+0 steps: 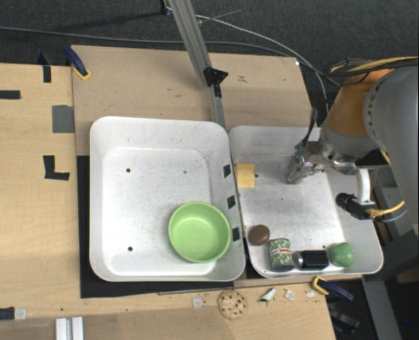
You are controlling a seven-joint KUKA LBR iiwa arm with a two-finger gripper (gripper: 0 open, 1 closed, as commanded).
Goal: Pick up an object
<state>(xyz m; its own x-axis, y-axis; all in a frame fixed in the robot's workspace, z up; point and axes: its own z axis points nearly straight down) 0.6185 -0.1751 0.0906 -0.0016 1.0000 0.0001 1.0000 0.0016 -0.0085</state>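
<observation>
My gripper (296, 171) hangs over the upper middle of the right bin (301, 211), with bare bin floor beneath it. A yellow block (245, 176) lies to its left, against the bin's left wall. Along the bin's near edge sit a brown round piece (258, 234), a green-labelled can (279, 253), a black object (312, 259) and a green rounded object (341, 253). All of these lie apart from the gripper. A green bowl (199, 231) rests in the near right corner of the left bin (124, 161).
A slanted metal pole (195, 41) comes down to the gap between the bins at the back. A cookie (230, 304) and small white scraps (267, 295) lie on the bench in front of the bins. Blue-and-yellow clips (328, 287) sit at the bench corners.
</observation>
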